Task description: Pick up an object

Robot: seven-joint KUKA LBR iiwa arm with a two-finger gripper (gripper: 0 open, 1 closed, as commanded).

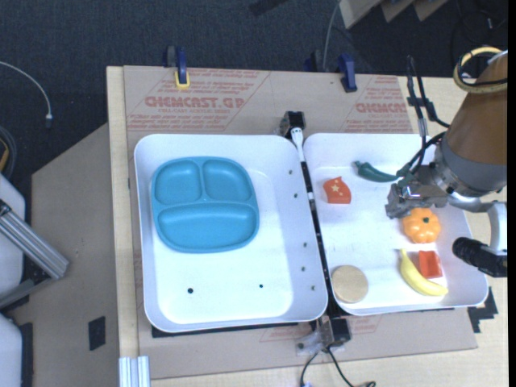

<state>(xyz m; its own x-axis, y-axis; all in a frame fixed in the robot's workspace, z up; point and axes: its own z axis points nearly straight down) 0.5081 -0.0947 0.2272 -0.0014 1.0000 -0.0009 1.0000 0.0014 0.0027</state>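
The small round orange toy pumpkin (422, 226) lies in the right-hand white bin (379, 297), directly under and touching the grey two-finger gripper (409, 199), which hangs low over its top edge. Whether the fingers are spread or closed cannot be told from this angle, and nothing shows between them, so no grasp is confirmed. The step in hand looks like the approach or descent onto the pumpkin.

Just beyond the gripper, toward the near rim, lie a yellow plastic banana (419, 276) and a red block (430, 264) touching it. To the gripper's far side sit a red strawberry-like toy (338, 190), a dark green curved piece (373, 170) and a tan round disc (350, 283).

The next move calls for centring over the pumpkin, closing, then lifting straight.
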